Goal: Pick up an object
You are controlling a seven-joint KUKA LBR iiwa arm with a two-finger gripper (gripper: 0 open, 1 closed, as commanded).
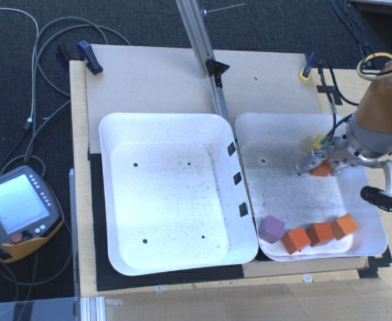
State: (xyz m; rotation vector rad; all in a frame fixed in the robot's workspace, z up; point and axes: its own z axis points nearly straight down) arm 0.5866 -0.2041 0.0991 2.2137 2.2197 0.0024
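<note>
Claw point(314, 167) down in my right bin point(283, 199), low over an orange block point(322, 170) with a yellow piece point(318, 142) just behind; whether it's clenched I cannot tell. Best I centre on the block and lift straight, slowly. My arm point(378, 112) reaches in from the right, wrist angled down-left. More blocks point(318, 233) line the near wall.

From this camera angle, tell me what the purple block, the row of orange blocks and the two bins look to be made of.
purple block: matte, sharp-edged, uniform colour; probably foam or painted wood, unclear which.
orange blocks: same dull, flat finish; likely the same material.
left bin and right bin: smooth white moulded plastic by their rounded corners and lips, floors speckled with dark scuffs.
</note>
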